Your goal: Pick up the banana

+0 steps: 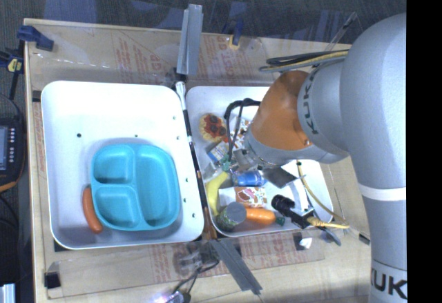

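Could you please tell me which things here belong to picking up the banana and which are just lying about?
For the job:
banana, in the right bin
claw, low over that bin

Lying about:
blue plate in the left bin
sausage beside the plate
carrot
pizza slice

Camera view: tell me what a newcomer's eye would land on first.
The big grey arm with its orange band reaches in from the right over the right bin. That bin is crowded: a banana by its left wall, a carrot. In the left bin lies a blue divided tray.
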You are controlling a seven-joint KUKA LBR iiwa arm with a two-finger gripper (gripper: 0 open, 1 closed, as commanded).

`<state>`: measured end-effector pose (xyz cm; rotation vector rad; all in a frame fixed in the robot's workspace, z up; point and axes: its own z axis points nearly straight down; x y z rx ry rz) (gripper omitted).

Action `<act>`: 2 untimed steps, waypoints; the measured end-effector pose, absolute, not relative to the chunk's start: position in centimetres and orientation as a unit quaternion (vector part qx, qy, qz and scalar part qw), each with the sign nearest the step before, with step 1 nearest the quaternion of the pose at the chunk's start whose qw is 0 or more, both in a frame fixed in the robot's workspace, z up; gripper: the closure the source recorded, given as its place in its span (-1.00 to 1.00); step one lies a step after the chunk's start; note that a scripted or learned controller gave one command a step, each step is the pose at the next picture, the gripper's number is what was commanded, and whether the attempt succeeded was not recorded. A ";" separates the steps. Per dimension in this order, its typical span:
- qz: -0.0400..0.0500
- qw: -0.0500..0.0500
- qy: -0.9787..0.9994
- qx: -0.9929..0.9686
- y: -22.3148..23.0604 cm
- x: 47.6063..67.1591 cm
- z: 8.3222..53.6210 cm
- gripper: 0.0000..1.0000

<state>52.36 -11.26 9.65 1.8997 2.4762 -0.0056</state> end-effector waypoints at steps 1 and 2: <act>0.000 0.006 0.796 0.606 -10.9 52.4 10.6 1.00; -0.002 0.008 0.795 0.607 -11.2 52.4 10.6 -1.00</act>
